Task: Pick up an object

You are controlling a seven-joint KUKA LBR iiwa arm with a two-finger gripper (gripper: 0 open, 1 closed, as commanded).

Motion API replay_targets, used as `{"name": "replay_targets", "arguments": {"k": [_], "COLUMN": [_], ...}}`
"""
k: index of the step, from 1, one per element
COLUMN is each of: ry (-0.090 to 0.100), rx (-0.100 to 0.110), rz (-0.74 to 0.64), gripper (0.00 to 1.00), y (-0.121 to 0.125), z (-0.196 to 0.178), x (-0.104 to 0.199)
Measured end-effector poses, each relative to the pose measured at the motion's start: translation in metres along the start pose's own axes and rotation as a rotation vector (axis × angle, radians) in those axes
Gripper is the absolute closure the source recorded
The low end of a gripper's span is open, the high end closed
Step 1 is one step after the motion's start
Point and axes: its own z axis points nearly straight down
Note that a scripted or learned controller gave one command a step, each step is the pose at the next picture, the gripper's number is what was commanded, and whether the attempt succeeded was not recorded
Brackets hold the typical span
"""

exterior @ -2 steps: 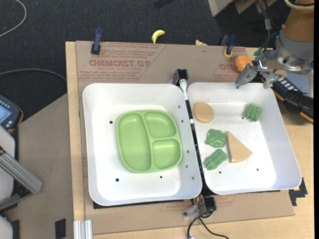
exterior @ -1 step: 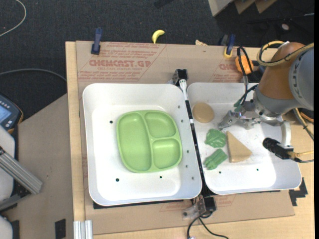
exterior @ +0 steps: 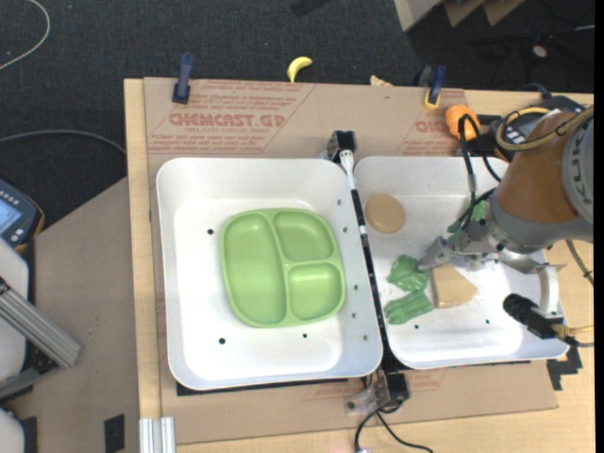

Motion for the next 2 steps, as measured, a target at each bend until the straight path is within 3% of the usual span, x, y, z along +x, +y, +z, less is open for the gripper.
{"name": "replay_targets", "arguments": {"k": [1, 2], "ry": [-0.001, 0.000], "rx": [-0.002, -0.006], "rz": [-0.001, 0.000], "gripper": [0.00, 1.00], "y": [-0.0526, -0.0503], "z": [-0.0009, -0.0108], "x": [0.0539, 0.0533]}}
